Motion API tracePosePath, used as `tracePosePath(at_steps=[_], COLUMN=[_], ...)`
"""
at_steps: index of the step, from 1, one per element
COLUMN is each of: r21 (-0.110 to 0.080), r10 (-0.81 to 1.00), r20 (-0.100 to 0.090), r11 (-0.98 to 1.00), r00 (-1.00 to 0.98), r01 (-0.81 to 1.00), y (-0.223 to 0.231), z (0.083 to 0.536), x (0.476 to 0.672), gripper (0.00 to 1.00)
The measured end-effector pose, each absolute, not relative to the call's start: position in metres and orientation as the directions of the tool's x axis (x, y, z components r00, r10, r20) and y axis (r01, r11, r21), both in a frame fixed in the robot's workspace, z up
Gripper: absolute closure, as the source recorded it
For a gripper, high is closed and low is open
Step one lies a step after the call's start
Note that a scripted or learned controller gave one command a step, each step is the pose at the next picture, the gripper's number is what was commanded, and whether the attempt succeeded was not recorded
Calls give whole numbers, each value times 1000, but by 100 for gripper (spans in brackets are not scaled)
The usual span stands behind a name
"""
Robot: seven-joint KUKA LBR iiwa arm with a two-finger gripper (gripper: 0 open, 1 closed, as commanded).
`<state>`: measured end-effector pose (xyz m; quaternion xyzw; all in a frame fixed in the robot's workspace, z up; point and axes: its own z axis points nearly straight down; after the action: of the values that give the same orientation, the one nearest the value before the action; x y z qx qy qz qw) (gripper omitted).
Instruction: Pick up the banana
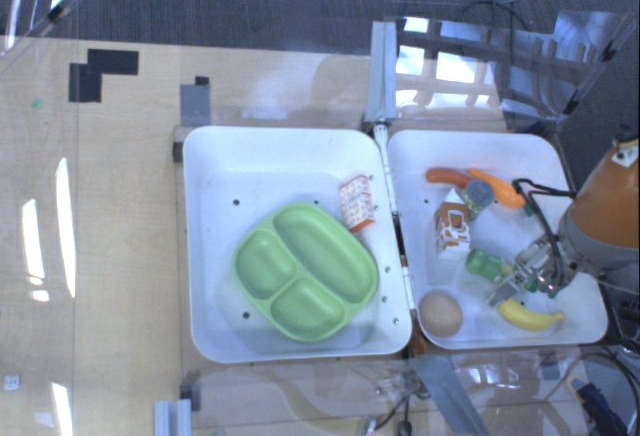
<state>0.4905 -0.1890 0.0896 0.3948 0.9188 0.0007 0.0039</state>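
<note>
Nearest me, along the front rim of the right bin (pixel 590 336), I see the banana (pixel 530 316) lying flat on the white floor, its curve running along the rim and one tip close to the bin's right wall, so there is little room on those two sides. Just left of it a tan egg (pixel 440 313) sits in the front left corner, near the divider between the bins, with a strip of bare floor between egg and banana. The gripper (pixel 532 276) hangs just above the banana, coming in from the right under the arm's orange band (pixel 608 204); I cannot tell from this slant how far its fingers are parted, and I see nothing between them, the banana resting free on the floor. A small green block (pixel 482 263) lies just left of the gripper, close enough to crowd that side. Farther back stands a small white and orange carton (pixel 452 227), then a grey-blue round piece (pixel 479 192) against an orange carrot-shaped toy (pixel 497 187) and a red sausage-shaped one (pixel 446 177) near the back wall. In the left bin (pixel 200 254) a green divided plate (pixel 305 271) takes the middle, with a small red and white packet (pixel 355 203) just behind it by the divider; bare floor rings the plate.
</note>
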Motion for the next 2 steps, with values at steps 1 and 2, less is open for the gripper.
tracePosePath(at_steps=[1, 2], r21=[7, 12], r10=[725, 948], r20=[-5, -8], r11=[689, 317], r00=[-689, -317], r01=[725, 948], y=[-187, -158], z=[98, 89], x=[493, 493], gripper=[100, 100])
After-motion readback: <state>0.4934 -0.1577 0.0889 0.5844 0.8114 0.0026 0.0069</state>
